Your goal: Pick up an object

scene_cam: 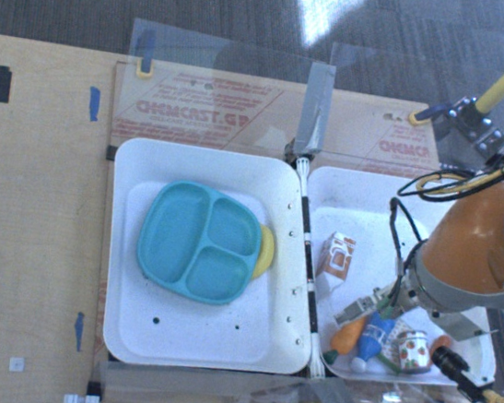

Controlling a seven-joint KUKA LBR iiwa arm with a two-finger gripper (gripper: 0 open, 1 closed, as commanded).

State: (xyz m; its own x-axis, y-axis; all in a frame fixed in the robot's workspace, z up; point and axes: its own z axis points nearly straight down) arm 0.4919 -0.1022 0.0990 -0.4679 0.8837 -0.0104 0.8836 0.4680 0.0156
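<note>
Camera view: claw [389,308] (fingers prob. hidden) over right bin [364,198] clutter.

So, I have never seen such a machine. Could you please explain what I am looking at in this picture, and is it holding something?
One camera looks down at a slant on a wooden bench with two shallow white bins. The grey and orange shape at the right is a robot arm; its end effector reaches down into the right bin. The left bin holds a turquoise divided plate lying over something yellow. The right bin holds a small carton, a blue bottle, an orange piece and a patterned item. I cannot tell whether anything is held.
</note>
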